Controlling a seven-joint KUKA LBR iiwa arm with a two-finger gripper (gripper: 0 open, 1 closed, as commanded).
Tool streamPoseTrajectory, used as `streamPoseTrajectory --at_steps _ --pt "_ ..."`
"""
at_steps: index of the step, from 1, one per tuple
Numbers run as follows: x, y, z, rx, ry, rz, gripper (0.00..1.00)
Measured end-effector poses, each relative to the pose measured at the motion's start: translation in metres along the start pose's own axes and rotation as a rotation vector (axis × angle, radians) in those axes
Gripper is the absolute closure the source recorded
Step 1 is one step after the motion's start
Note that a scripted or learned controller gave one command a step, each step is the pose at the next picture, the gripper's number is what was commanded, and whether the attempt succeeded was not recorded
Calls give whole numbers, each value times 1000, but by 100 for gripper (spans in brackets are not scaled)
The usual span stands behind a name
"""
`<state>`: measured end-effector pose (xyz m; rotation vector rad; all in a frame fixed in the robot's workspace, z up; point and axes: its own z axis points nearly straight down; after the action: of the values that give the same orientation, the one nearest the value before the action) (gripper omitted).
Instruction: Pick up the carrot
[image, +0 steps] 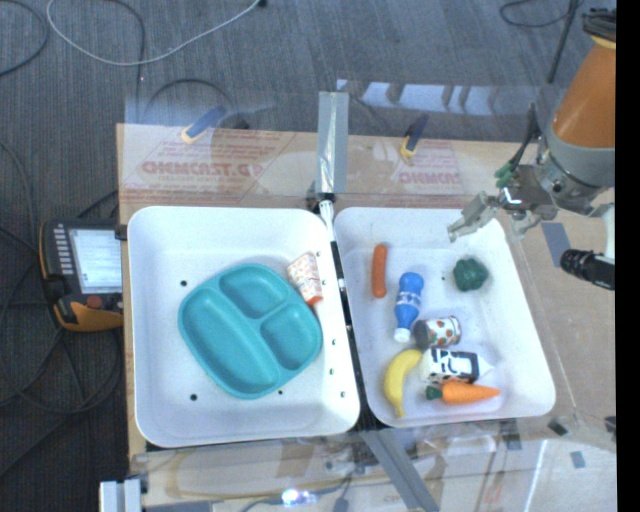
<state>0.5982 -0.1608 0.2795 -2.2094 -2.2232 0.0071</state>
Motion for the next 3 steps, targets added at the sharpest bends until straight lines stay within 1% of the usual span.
streamPoseTrajectory --at_steps 1,2,3 --pt "-7 -72 27 -1 -1 -234 0" --pt "-25 -111 70 -2 1 -328 0" --pt "-27 -113 98 -2 1 -526 0"
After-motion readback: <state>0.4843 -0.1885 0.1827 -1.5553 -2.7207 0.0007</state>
